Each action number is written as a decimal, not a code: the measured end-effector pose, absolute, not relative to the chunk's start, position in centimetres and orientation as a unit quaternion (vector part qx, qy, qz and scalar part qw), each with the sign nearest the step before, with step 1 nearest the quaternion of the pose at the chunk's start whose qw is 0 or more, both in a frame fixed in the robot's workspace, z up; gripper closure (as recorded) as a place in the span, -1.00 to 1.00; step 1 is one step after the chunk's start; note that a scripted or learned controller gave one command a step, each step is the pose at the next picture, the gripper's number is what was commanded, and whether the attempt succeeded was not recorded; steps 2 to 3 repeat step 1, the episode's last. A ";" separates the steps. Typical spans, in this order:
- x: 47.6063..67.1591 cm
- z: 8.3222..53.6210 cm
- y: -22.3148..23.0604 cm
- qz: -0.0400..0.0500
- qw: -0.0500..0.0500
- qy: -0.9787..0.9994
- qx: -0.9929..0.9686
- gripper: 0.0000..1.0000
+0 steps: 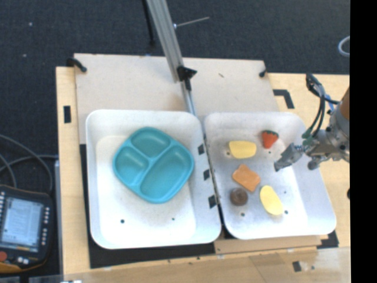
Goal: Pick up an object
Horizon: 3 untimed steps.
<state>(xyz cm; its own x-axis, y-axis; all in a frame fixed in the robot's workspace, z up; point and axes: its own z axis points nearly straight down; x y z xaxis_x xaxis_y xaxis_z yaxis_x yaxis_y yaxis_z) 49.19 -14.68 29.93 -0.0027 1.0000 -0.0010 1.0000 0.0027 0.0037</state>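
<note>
Objects for picking all lie in the right bin (312, 217), since the task names no single one: a yellow oval piece (242, 150) toward the upper middle of the bin, a small red piece with a green top (269, 138) just to its right, an orange block (246, 177) below them, a dark brown round piece (238, 197) at the block's lower left, and a second yellow piece (271, 200) lower right of the block. The fingers (287, 157) reach in from the right of the frame over the bin's right half, near the red piece and above the second yellow piece; whether they stand wide or narrow I cannot tell from this slanted view, and nothing shows between them. Behind them the gripper (297, 156) body and its cables lead back to the grey arm (339, 128) at the right edge. Outward again, the left bin (100, 217) holds a teal divided plate (154, 164), well apart from the action, and both bins sit on the bench (129, 75), with a metal rail (168, 34) slanting in from the top of the frame. The risk I judge from here is a miss: the fingers hover over bare bin floor between pieces, so a straight descent could close on nothing. The red piece sits near the bin's upper wall, which may block one finger, and the rounded yellow pieces look likely to slip or roll aside if pinched off centre.
</note>
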 end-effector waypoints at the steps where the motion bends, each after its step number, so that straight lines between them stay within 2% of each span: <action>1: 49.2 29.9 -14.7 0.001 0.002 0.707 0.707 -1.00; 3: 49.2 29.9 -14.7 0.001 0.002 0.707 0.707 -1.00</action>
